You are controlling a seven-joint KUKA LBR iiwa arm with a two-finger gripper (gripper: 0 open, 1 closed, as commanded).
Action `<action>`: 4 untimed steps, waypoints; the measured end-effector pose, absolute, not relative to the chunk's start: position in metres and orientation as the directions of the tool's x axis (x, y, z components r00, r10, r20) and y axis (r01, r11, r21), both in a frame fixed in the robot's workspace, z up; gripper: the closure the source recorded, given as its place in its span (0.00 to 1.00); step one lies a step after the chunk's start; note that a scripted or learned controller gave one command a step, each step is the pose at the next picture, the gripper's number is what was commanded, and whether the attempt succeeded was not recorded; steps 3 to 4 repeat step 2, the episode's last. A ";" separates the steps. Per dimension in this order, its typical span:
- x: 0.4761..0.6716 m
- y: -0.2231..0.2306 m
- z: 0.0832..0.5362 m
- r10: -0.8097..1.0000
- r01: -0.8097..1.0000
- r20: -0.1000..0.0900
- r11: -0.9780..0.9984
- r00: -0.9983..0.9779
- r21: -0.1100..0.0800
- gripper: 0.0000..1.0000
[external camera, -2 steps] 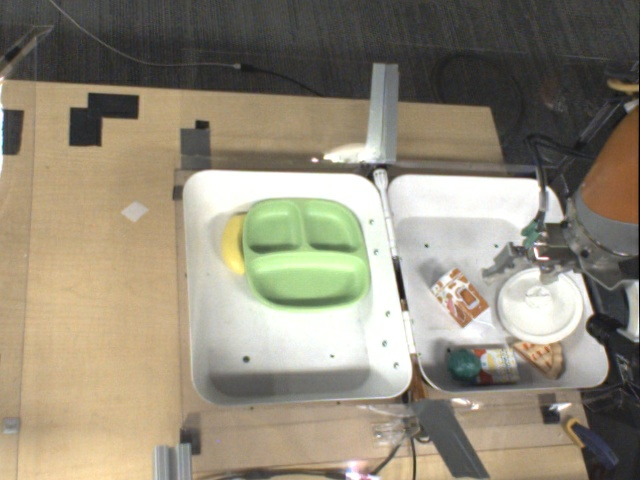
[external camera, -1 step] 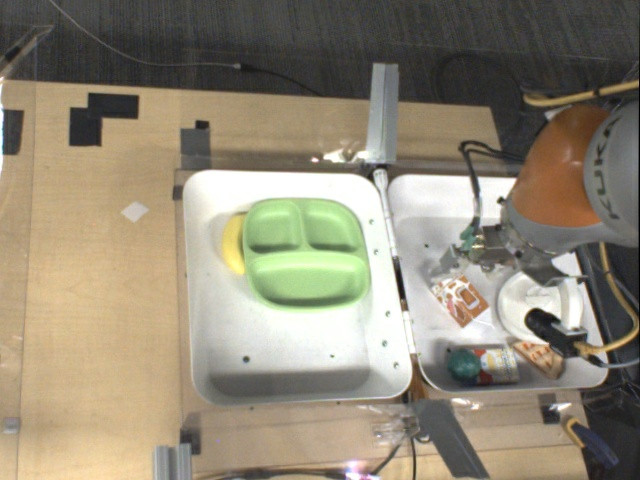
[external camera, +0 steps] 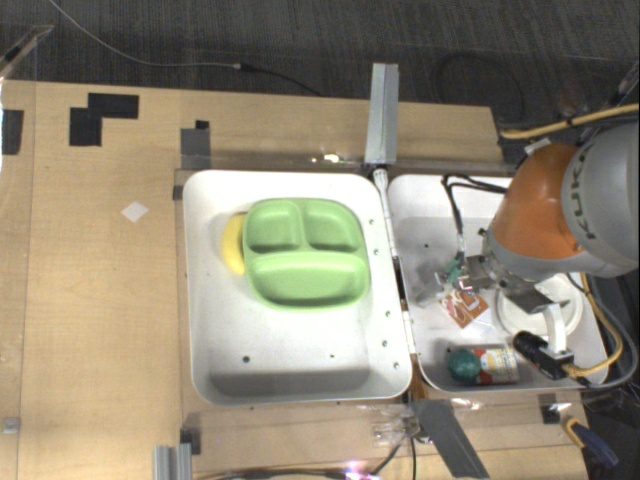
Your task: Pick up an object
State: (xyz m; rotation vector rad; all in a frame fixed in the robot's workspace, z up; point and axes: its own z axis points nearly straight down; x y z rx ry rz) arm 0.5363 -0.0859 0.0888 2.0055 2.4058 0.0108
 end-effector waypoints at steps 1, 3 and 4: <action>0.538 -0.087 0.101 0.984 0.984 -0.006 0.179 -0.179 0.017 1.00; 0.560 -0.005 0.185 0.986 0.986 0.000 0.164 -0.164 0.005 1.00; 0.560 -0.005 0.185 0.986 0.986 0.000 0.164 -0.164 0.005 1.00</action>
